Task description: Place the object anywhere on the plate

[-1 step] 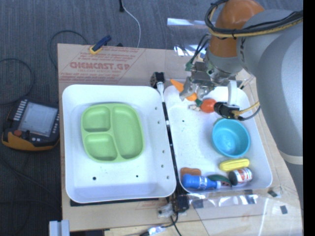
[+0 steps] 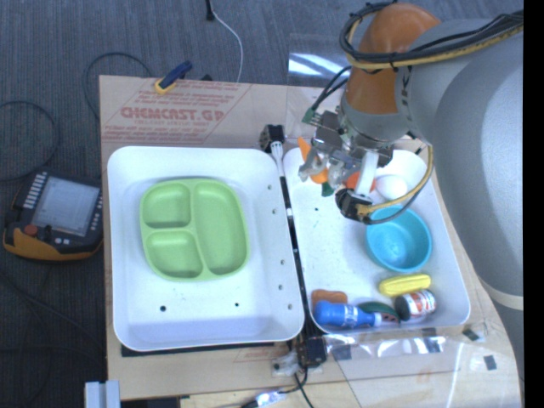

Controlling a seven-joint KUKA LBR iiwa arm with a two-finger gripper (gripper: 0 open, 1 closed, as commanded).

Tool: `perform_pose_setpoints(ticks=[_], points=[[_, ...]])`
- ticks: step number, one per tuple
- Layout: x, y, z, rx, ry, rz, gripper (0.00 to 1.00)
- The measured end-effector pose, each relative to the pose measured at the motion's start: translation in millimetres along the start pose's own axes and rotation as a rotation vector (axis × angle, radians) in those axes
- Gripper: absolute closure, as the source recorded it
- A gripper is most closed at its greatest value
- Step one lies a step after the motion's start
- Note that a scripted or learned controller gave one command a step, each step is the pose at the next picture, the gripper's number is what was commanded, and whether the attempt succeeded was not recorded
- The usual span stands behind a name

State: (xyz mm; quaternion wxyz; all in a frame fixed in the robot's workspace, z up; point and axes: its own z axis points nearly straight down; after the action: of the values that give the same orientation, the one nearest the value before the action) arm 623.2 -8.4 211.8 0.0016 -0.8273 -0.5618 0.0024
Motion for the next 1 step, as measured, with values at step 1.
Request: perform_pose_setpoints(ticks=[1], points=[[80.1,-34.2,31.2,0.003,-0.001,0.048,1.00]])
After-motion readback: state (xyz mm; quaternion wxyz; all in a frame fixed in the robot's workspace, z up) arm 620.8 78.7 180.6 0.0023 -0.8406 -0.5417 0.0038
